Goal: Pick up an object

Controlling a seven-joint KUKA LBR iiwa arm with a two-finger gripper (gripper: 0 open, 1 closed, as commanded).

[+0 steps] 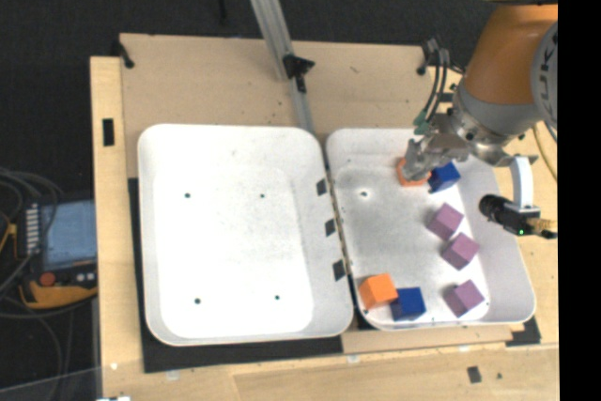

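Fixed overhead camera, slanted look down on a tan wooden bench [197,75] carrying two shallow white bins side by side.

Left bin [235,225]: bare white floor with a few small dark dots.

Right bin [380,221]: holds all the blocks. Three purple cubes run down its right side: upper purple cube [445,221], middle purple cube [460,251] just below it, lower purple cube [464,297] near the front right corner. At the front edge an orange cube [378,289] sits touching a blue cube [408,303] on its right.

Arm [507,52]: grey with an orange band, reaching in from the right, wrist over the back of the right bin. Gripper [424,162] is low at the back of that bin, directly over two blocks: a small orange block [409,174] showing at its left and a second blue block [444,176] showing at its lower right. The two blocks lie just beside each other. The gripper body hides the contact area; whether either block is grasped cannot be told.

A grey metal strut [268,5] crosses diagonally from the top down to the gap between the bins. Off the bench at far left, a handheld pendant with a blue screen [58,244] and cables. No writing or brand marks legible anywhere
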